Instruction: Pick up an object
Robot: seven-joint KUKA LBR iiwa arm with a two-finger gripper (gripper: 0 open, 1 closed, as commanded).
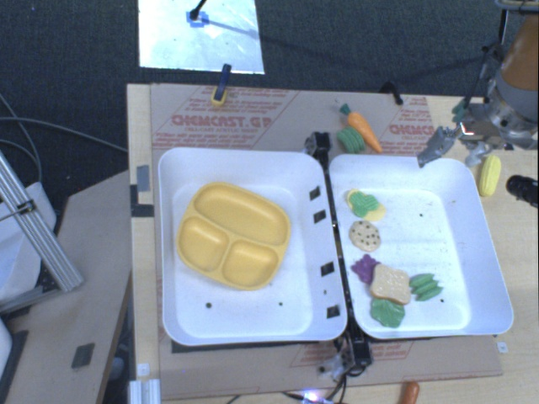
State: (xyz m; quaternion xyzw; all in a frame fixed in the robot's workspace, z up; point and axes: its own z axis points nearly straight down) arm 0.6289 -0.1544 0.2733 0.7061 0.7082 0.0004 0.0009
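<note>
Several small toy foods lie in the right bin, all toward its left half — a green-and-yellow piece nearest the far rim, a speckled cookie just below it, then a purple piece, a slice of bread and two green bits by the near rim. The gripper hangs over the bin's far right corner, above the rim, so every candidate lies to its left and toward the camera; the green-and-yellow piece looks the shortest reach. Whether the jaws are open or closed I cannot tell — they are too small and blurred, and nothing is visibly between them.

The cookie is round and flat, with no long axis to line up on; the bread is a tan slab, its longer side running roughly left to right, touching the purple piece.

Left bin holds a yellow divided tray. A toy carrot and a yellow corn cob rest on the counter outside the bins.
</note>
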